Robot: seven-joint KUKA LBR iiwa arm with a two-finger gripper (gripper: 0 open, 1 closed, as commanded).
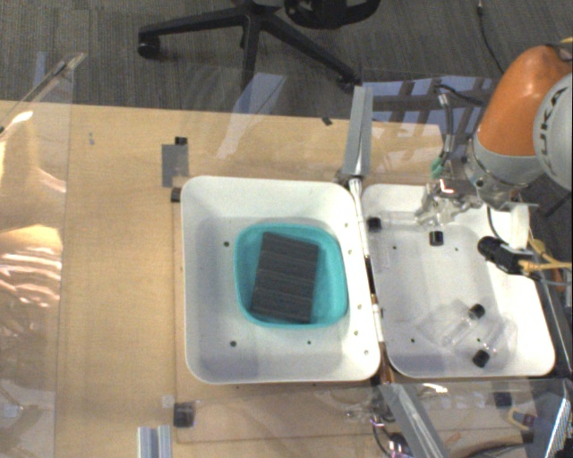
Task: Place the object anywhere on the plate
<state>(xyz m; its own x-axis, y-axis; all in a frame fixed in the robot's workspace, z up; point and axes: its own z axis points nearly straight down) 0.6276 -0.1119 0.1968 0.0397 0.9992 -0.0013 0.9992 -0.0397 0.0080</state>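
Spanning most of the view, the table [98, 313] is seen as a pale wooden surface, with wide bare room left of the bins and a narrower strip in front of them. Beyond its far edge, a chair base [260, 27] is seen on the carpet.

Two white bins are set side by side, their inner rims touching along the middle. The left bin [269, 190] is taken up mostly by the plate [333, 277], a teal dish placed near the centre, with a band of white floor left open all round it, widest towards the near edge. The right bin [403, 295] is largely open across its floor.

The arm [524, 98] is reached in over the far right corner of the right bin. The block [285, 277], dark grey and ridged, is laid flat on the plate, slightly tilted, well inside the rim.

The tool [436, 207] is held over the far part of the right bin, near its far edge; whether it is wide or narrow cannot be told, and nothing is seen held in it. A clear item [461, 326] with black ends is laid near that bin's near right corner.
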